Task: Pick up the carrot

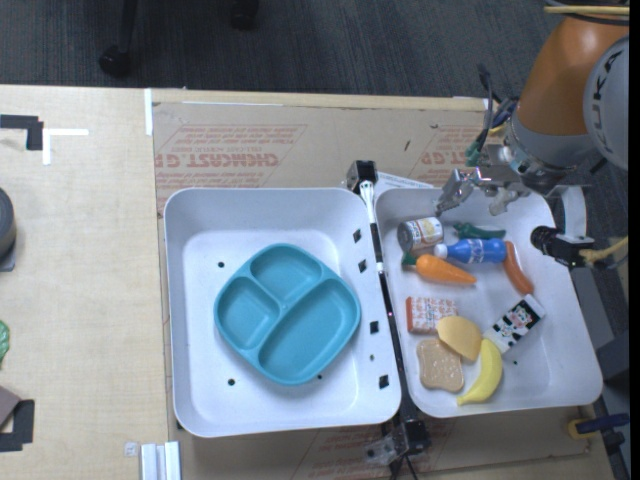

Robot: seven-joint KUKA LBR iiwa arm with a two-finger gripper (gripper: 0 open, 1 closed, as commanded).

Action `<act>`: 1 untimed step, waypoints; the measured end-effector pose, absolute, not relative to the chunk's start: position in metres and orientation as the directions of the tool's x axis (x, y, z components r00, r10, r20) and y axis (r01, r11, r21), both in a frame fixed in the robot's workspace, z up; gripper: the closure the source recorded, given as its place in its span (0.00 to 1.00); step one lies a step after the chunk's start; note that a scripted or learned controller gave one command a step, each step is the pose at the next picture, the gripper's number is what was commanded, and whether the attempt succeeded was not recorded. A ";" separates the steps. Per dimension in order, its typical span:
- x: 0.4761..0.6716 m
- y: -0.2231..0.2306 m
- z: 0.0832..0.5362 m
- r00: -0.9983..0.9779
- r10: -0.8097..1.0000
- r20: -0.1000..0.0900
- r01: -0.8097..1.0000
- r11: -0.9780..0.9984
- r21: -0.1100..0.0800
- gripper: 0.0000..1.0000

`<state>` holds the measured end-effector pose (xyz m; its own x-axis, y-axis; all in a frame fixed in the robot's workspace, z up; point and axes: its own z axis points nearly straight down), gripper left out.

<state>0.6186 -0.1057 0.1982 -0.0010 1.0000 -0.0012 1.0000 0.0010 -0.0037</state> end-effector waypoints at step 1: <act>0.513 -0.094 0.096 0.008 1.000 0.001 1.000 -0.008 0.002 0.00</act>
